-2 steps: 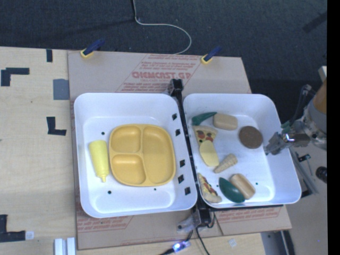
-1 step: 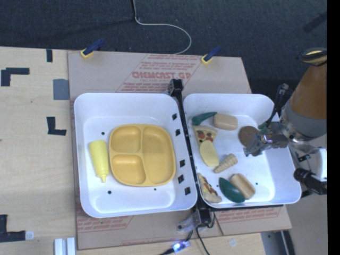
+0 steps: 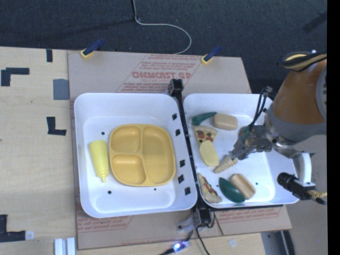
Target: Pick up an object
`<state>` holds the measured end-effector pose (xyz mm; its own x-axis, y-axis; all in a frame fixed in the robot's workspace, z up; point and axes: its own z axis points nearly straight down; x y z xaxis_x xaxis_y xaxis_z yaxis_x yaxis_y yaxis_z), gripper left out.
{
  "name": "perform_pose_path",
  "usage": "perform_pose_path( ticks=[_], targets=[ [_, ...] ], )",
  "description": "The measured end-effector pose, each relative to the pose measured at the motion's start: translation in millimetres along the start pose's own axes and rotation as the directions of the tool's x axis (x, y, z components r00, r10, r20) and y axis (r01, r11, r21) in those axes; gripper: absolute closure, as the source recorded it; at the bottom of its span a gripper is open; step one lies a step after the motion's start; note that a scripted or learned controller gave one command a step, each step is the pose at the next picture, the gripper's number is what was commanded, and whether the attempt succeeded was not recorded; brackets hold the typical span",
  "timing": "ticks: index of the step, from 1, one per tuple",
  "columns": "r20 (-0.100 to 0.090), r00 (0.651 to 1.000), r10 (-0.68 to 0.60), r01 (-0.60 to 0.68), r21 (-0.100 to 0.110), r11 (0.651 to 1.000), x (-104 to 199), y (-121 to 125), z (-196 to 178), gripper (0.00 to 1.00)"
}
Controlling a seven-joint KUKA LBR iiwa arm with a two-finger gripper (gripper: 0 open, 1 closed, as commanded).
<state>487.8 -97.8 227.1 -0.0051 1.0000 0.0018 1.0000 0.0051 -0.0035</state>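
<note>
cardboard (image 3: pixel 159 73) under two white bins (image 3: pixel 85 142) on dark carpet (image 3: pixel 64 9); fingers' state unclear.

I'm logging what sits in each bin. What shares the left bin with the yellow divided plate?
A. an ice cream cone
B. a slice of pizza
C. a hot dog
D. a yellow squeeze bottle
D: the yellow squeeze bottle lies just left of the yellow divided plate in the left bin; the toy foods all lie in the right bin.
</note>
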Motion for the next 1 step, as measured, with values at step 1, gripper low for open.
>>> perform_pose_path(
  ticks=[1],
  targets=[
    [0.001,1.000,-0.002,0.002,-0.002,1.000,58.5,0.8,-7.2,1.00]
  ],
)
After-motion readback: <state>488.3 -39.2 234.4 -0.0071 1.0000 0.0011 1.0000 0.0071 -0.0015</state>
